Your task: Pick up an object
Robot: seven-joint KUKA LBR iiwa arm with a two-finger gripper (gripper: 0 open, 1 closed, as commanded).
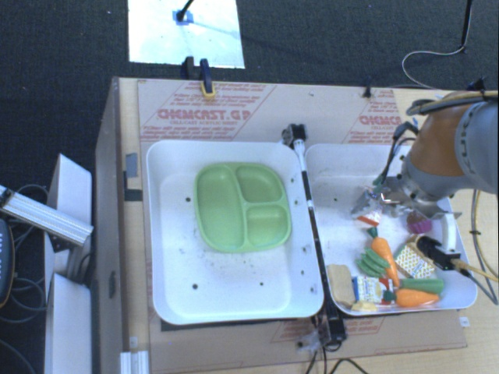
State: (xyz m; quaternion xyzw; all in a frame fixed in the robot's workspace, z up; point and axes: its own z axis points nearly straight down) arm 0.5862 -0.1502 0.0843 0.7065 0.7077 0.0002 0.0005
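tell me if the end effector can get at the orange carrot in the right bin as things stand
Probably yes: the end effector hangs just above the orange carrot, which lies uncovered atop the pile in the right bin.

One fixed cam above bench (234, 107), slanted down, mid-range; both bins (168, 232) in frame.

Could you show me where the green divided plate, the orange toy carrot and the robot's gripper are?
Green divided plastic plate (242, 207): camera view, central ridge.
Orange toy carrot (382, 249): camera view, its body.
Gripper (373, 202): camera view, at its fingertips.
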